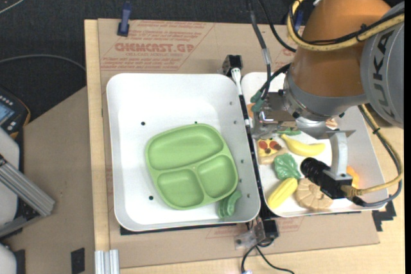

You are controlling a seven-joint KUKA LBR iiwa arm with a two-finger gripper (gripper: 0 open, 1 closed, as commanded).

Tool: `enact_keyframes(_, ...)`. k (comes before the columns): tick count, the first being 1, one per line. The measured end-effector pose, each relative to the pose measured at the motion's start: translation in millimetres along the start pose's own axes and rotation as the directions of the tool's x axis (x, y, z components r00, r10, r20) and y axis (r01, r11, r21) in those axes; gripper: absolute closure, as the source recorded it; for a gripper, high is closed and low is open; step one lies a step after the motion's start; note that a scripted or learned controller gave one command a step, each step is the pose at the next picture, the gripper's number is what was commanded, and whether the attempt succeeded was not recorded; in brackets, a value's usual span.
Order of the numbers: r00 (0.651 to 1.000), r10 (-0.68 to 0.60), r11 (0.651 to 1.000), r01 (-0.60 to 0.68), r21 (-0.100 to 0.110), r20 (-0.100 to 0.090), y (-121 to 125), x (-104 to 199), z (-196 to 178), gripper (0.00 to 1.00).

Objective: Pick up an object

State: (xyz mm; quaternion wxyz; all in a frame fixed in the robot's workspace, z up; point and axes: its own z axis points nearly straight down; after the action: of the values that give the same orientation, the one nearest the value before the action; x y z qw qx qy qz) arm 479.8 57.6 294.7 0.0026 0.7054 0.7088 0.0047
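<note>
My gripper [319, 149] hangs low over the right bin [367, 145], under the arm's big orange wrist band [337, 22]. Toy foods crowd beneath and beside it: a yellow banana [303, 146], a pizza slice [268, 147], a green leafy piece [286, 167], a yellow oblong piece [282, 192] and a tan ridged cookie [312, 197]. A black cylinder [323, 178] juts out from the tool above the cookie. The arm hides the bin's far half.
The left bin [167, 99] holds a green divided plate [191, 165] and a small green object [228, 205] by its front right corner. A divider rail [244, 119] runs between the bins. Cables [260, 35] loop near the wrist.
</note>
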Motion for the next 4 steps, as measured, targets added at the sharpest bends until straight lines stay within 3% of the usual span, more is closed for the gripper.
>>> enact_keyframes(1, 1.0, -0.007, 1.0, 0.007, 0.002, -0.002, 1, 99, -58, 1.0)
enact_keyframes(2, 1.0, 0.013, 1.0, -0.013, 0.023, 0.005, -2, 19, 84, 1.0)
enact_keyframes(3, 1.0, -0.005, 1.0, 0.005, -0.005, -0.004, 2, 84, -63, 1.0)
enact_keyframes(4, 1.0, 0.007, 1.0, -0.007, 0.025, 0.007, -4, 81, 75, 1.0)
